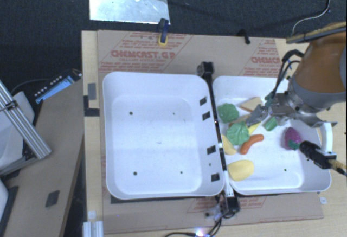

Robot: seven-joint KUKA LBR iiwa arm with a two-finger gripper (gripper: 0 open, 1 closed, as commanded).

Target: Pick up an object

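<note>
Dark carpet surrounds your counter [89, 138], and a brown cardboard sheet [146, 49] printed "CHEMCAST GP" in red lies under the two white bins. That same print repeats near the sheet's right corner, partly cut off by the arm. No other writing is legible.

The left bin [157, 133] holds nothing to grasp; everything you might pick sits in the right bin [271, 173]. Your gripper [259, 116] hangs low over the middle of that bin's cluster. Whether its fingers are spread or closed, you cannot tell from here, and nothing is visibly held between them.

The relation to watch: the green leafy piece [237, 133] lies just below and to the camera's left of the tip, with the orange carrot [251, 143] beside it, long axis running diagonally up toward the right. A second green piece [227, 112] sits just to the tip's left, a tan wedge [251, 103] just above, a small green block [270, 122] right under the wrist. The purple piece [293, 137] and the yellow piece [241, 168] lie farther off.

Judging by this, a short drop to the lower left reaches the nearest target.
</note>
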